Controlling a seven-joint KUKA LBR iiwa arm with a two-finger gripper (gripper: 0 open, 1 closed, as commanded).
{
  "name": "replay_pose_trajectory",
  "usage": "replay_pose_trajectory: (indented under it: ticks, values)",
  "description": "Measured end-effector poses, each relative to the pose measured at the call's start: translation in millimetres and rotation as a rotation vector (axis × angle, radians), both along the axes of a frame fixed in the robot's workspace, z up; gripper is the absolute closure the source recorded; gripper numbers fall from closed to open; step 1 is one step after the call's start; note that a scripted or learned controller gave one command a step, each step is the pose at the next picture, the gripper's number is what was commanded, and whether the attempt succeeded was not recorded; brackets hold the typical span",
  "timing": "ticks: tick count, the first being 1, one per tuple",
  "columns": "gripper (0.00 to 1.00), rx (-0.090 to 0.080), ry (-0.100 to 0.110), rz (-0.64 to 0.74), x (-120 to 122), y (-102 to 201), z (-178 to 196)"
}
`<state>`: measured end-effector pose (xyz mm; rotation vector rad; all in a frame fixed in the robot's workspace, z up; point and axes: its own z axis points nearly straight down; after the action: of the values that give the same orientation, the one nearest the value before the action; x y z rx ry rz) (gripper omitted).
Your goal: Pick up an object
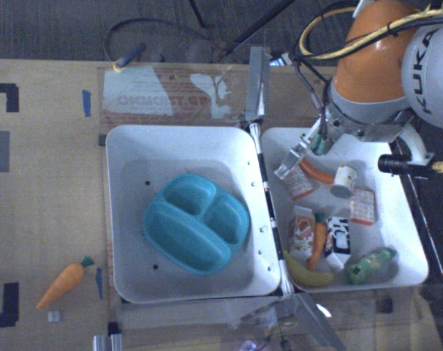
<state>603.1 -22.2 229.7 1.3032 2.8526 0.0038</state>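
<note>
The tool (298,156) hangs low at the right bin's (411,229) far-left corner, beside an orange sausage (318,172); its grip I cannot tell. Nothing looks lifted yet.

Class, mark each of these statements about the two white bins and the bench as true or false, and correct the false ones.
1. The teal divided plate lies in the left bin. True.
2. A toy carrot lies on the bench outside the bins. True.
3. The banana lies in the left bin. False: it lies in the right bin, near its front edge.
4. The pincer hangs over the teal plate. False: it is over the right bin's back left part.
5. The green bottle lies on its side. True.
</note>
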Motion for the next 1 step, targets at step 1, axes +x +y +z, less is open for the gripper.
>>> replay_pose_trajectory:
  ticks: [1]
  values:
    - [0.00, 0.001, 0.005, -0.060, -20.8, 28.1, -0.5]
